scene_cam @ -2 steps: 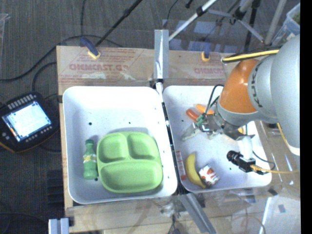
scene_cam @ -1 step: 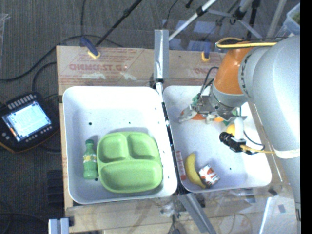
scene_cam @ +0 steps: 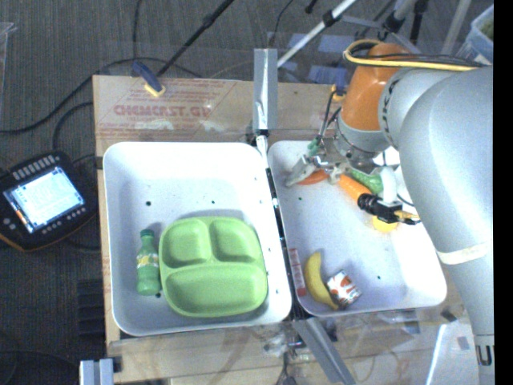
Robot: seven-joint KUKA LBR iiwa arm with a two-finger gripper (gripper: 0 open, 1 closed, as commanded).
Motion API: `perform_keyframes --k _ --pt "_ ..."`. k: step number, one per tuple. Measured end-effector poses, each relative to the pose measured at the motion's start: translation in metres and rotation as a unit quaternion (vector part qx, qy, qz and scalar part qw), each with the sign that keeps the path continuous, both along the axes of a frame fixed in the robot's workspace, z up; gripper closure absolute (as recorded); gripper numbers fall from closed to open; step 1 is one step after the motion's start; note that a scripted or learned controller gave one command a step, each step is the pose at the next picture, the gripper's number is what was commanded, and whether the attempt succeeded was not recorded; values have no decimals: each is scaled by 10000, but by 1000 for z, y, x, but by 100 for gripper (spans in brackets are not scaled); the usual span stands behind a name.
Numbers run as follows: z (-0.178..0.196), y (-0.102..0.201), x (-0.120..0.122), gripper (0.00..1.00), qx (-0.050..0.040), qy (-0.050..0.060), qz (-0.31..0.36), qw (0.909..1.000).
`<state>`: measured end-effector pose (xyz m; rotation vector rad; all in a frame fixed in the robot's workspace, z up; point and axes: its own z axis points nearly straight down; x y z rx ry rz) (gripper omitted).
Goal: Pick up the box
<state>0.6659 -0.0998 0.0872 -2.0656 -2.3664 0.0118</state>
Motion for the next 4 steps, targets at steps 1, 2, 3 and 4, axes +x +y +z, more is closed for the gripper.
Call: perform_keyframes --k 1,2,3,4 --pt "146 -19 -56 0 16 -8 1062 9943" --pt "129 22 -97 0 31 3 1194 9928" --pt "93 35 -112 0 36 5 434 9991" --pt "35 -9 -161 0 22 13 -705 9975"
